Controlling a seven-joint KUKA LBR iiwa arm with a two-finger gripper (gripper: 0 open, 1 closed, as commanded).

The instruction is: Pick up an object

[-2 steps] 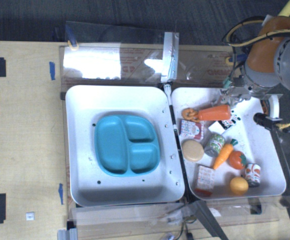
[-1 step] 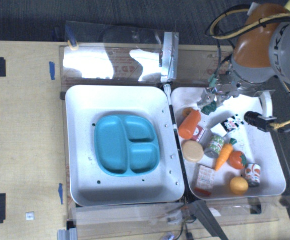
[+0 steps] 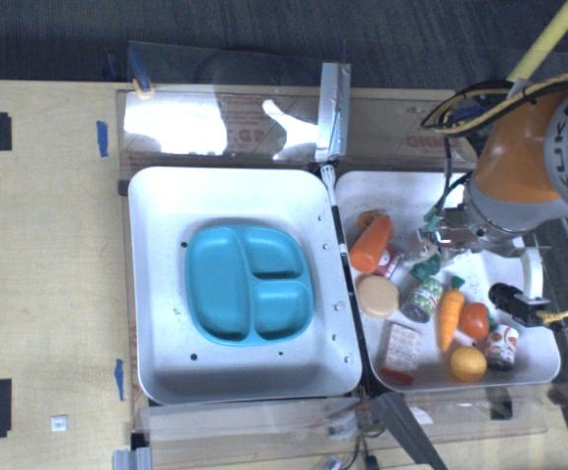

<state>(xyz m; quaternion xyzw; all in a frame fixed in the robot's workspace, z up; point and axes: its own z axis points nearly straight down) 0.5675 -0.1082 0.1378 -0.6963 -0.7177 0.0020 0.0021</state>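
At the near edge of the right bin [image 3: 544,365] I see a yellow lemon [image 3: 468,362], a carrot [image 3: 449,316] and a small can [image 3: 421,300]. Just beyond the can my gripper [image 3: 439,238] hangs low; I cannot tell how its fingers stand. The left bin [image 3: 157,262] holds a blue tray [image 3: 249,282].

I see a sectioned blue plastic plate [image 3: 248,284] lying in the left shallow white bin [image 3: 157,213].
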